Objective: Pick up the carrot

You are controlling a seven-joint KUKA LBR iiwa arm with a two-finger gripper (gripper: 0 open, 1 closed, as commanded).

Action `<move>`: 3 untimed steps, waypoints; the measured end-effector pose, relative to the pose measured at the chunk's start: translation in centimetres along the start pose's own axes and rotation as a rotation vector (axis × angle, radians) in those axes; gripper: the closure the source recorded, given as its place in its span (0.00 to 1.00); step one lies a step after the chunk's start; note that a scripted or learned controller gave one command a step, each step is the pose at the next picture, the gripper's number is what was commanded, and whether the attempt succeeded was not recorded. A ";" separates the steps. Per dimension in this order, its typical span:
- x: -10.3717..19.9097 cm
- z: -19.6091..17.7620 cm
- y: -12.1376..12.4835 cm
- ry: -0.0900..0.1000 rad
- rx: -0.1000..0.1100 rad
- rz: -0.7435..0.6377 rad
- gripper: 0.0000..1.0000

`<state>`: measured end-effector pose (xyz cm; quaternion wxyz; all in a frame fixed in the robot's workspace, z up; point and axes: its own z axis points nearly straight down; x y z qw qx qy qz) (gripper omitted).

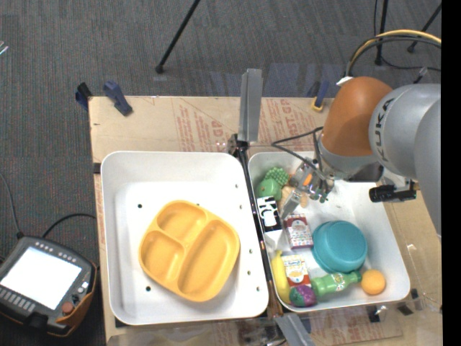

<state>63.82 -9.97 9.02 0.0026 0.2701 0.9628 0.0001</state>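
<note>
Hovering over the right bin (398, 245), jaws apart beside the carrot (291, 192) (mostly hidden, axis unclear).

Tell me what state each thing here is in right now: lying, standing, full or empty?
Yellow divided plate: flat in the left bin, compartments empty.
Teal bowl: upside down in the right bin.
Green bottle: lying on its side.
Orange ball: resting in the near corner.
Small red carton: lying flat.
Gripper: low over the right bin's far end; grasp unclear.
</note>
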 end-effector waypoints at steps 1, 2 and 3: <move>-0.4 0.1 -0.7 0.002 0.000 0.187 0.00; -0.8 -1.6 -0.5 -0.011 -0.005 0.182 1.00; 6.0 -16.6 0.8 -0.007 -0.007 0.301 1.00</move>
